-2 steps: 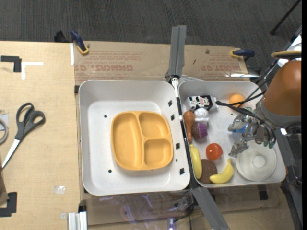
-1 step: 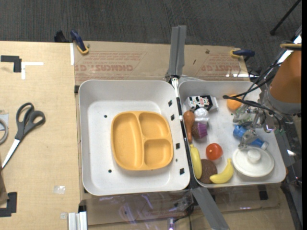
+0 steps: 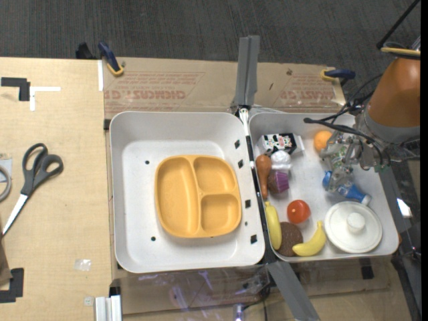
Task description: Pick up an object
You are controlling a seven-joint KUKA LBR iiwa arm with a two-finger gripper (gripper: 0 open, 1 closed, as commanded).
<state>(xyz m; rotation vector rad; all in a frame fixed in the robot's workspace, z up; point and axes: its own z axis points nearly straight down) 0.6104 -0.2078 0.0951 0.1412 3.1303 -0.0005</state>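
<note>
The right bin (image 3: 314, 122) holds several objects: an orange ball (image 3: 323, 140), a black-and-white carton (image 3: 278, 142), a purple item (image 3: 279, 178), a red tomato (image 3: 298, 210), two bananas (image 3: 309, 243) (image 3: 273, 224), a brown round thing (image 3: 289, 235), a white lidded bowl (image 3: 354, 226) and a blue bottle (image 3: 345, 189). My gripper (image 3: 342, 158) hangs low over the bin's upper right, just above the blue bottle and beside the orange ball. Cables and the wrist blur its tip.
The left bin (image 3: 134, 199) carries a yellow divided plate (image 3: 198, 195). Scissors (image 3: 31, 174) lie on the wooden bench at far left. A grey bar (image 3: 246, 79) rises between the bins at the back. Cardboard lies behind both bins.
</note>
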